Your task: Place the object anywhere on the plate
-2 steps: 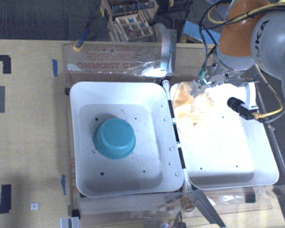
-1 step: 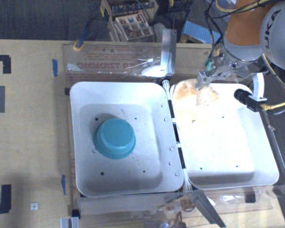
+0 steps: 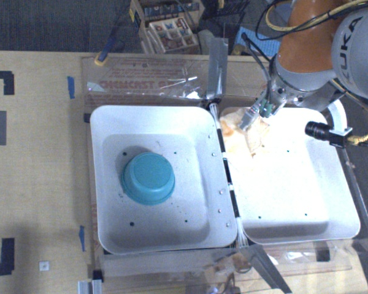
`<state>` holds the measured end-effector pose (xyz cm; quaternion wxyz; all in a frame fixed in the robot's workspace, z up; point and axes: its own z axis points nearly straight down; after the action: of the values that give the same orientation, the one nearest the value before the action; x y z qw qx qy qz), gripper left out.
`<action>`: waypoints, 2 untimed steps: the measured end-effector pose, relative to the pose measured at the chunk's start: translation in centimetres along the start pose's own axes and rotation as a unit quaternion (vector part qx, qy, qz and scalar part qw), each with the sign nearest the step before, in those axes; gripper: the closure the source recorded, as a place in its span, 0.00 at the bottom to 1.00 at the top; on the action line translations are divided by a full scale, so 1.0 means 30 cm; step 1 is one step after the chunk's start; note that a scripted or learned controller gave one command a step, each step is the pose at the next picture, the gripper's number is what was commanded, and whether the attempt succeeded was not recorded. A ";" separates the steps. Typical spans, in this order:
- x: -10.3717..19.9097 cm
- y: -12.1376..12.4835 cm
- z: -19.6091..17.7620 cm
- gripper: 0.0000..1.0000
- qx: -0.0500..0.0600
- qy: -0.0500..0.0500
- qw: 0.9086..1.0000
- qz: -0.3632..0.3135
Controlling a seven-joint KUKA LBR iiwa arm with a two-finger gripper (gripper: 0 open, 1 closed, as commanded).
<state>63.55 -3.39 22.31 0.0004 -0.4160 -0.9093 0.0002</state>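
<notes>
The jaws (image 3: 251, 119) hung over the right bin's (image 3: 306, 225) far left corner; I cannot tell their state. A pale object (image 3: 256, 137) (washed out by glare) lay just beneath. The blue plate (image 3: 148, 177) sat upside down in the left bin (image 3: 104, 139). A weak grasp could drop the object crossing the divider (image 3: 228, 176).
</notes>
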 end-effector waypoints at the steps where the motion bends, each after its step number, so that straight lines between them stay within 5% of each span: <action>1: 0.161 0.038 0.031 1.00 0.000 0.000 0.980 -0.198; 2: 0.302 0.055 0.031 1.00 -0.001 0.000 0.922 -0.387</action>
<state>58.86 4.55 21.37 -0.0001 -0.0313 -0.9995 -0.0006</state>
